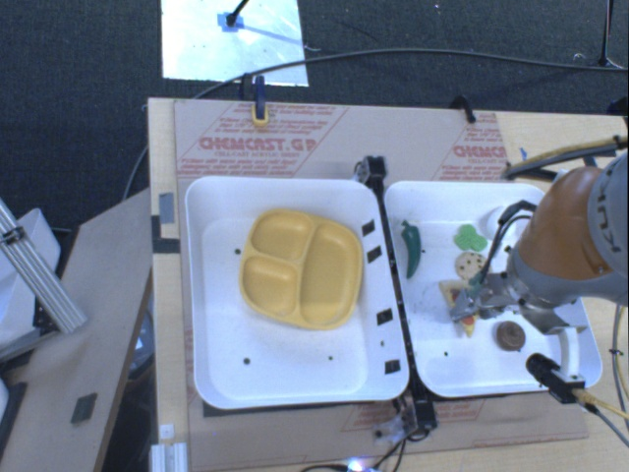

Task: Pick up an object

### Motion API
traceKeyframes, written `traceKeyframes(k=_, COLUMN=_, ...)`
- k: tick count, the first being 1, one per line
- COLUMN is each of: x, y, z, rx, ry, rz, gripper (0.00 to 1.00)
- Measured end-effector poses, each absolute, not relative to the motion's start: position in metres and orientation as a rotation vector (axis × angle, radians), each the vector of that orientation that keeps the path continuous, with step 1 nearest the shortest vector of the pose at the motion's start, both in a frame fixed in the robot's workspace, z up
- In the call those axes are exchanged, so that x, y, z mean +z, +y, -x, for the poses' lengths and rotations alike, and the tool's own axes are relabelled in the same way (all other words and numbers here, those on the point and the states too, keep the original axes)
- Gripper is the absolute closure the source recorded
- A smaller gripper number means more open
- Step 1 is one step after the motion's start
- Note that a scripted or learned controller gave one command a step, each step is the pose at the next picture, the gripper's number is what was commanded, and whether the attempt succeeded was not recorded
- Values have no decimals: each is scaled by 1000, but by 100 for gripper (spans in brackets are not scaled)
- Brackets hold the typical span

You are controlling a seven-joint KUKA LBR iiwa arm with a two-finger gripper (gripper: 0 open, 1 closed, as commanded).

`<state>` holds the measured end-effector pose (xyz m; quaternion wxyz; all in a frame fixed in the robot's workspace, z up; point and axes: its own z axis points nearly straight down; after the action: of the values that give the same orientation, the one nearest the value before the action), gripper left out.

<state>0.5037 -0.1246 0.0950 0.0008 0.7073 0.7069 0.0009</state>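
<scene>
My gripper (466, 309) hangs low over the middle of the right bin (432, 380), reaching in from the right. Its tip sits right at a pale wedge-shaped piece (450, 292) and a small orange piece (469, 326); I cannot make out whether either is between the fingers. A brown round disc (509, 336) lies just right of the tip. Farther back lie a speckled cookie (469, 264), a light green leafy piece (470, 236) and a dark green pepper (410, 247) near the bin's left wall.
The left bin (201, 293) holds a yellow divided plate (300, 266). A black divider with clips (388, 273) runs between the bins. The arm's orange band (570, 229) covers the right bin's right side.
</scene>
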Motion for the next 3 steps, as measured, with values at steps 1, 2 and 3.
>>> traceKeyframes(k=1, x=151, y=-115, z=-508, rx=6, ry=2223, rz=-2212, gripper=100)
traceKeyframes(k=2, x=205, y=-115, z=-510, rx=7, ry=2222, rz=-2212, gripper=100)
traceKeyframes(k=3, x=212, y=-54, z=-518, rx=6, ry=2234, rz=-2208, gripper=100)
